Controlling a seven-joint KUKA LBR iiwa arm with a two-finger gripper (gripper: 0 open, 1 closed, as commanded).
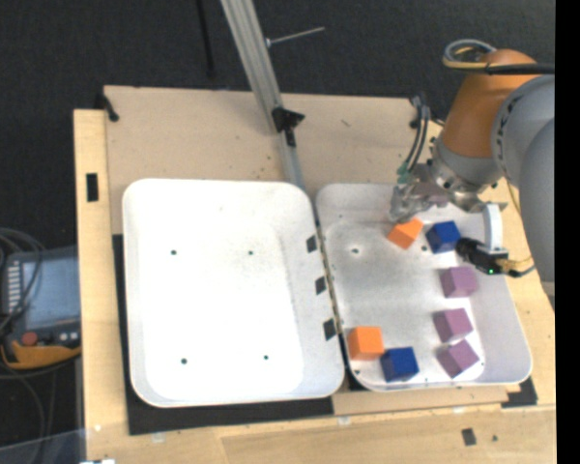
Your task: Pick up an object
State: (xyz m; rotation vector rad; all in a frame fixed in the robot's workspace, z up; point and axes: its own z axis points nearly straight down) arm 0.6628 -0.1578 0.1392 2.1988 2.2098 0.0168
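Now my gripper hangs over the orange block near the right bin's far edge; whether I'm spread or pinching, I cannot tell. Lifting remains undone.

We found no readable text, label, brand, number or sign anywhere in the view. The handheld control unit at the left edge had a screen, but it was too small and blurred for us to read. The blocks in the right bin were plain-faced, and the bench showed only dark marks that we could not resolve into characters.
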